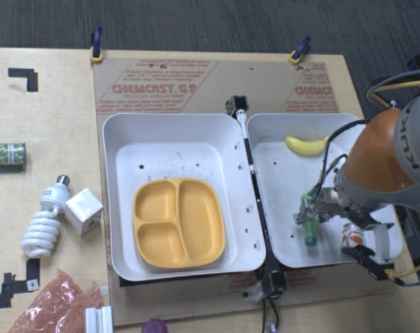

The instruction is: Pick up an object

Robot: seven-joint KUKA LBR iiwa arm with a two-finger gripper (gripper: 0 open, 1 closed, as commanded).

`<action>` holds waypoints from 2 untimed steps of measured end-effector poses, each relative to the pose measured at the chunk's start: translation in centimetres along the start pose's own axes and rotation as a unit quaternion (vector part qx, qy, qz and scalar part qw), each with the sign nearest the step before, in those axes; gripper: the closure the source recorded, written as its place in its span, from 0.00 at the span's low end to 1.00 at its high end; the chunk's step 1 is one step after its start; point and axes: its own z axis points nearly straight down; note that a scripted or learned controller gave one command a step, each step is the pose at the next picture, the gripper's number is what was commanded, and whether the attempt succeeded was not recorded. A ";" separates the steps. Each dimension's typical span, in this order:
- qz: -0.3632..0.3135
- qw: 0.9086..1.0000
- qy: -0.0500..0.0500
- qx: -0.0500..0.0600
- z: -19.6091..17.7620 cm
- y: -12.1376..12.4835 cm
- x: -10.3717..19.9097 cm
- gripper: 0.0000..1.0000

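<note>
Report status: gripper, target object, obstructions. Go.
Gripper low in right white bin, over small green plastic bottle; grasp unconfirmed. Yellow banana at bin's far side. Small red-and-white can beside wrist, close quarters.

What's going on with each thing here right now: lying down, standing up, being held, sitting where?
Banana: lying flat, far end of the right bin.
Green bottle: tilted, in the right bin, at the gripper; a grip can't be told.
Small can: in the right bin, partly behind the arm.
Yellow divided plate: flat in the left bin, right way up.
Spiral light bulb: on its side, on the bench.
Green can: on its side, on the bench.
</note>
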 end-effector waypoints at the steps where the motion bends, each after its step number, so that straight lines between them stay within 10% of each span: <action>1: -0.001 1.000 0.000 0.001 -9.0 -1.0 6.0 1.00; 2: -0.002 1.000 0.000 0.001 -9.0 0.8 7.4 1.00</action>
